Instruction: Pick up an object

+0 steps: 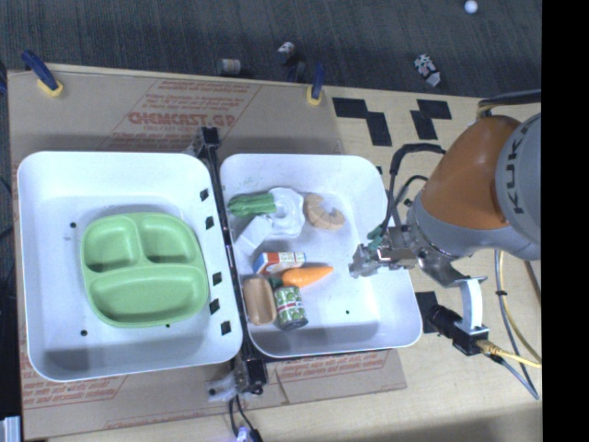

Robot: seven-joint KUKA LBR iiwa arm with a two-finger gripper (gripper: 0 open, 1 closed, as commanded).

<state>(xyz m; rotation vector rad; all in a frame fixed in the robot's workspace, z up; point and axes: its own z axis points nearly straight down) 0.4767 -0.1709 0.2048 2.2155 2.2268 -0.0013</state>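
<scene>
Tray [143,270] in left bin [37,247]; food items [281,265] in right bin [368,325].

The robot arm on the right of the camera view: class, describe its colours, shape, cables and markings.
The grey robot arm is thick and rounded, with a broad glossy orange band above the wrist and dark lettering on its grey casing. Thin black cables loop beside it. The small metal two-finger gripper is silver-grey with dark parts.

My hand [361,263] has bare floor along the right bin's [398,325] right side; leftward the carrot [308,274], green can [290,308] and bagel [324,212] crowd my way.
</scene>
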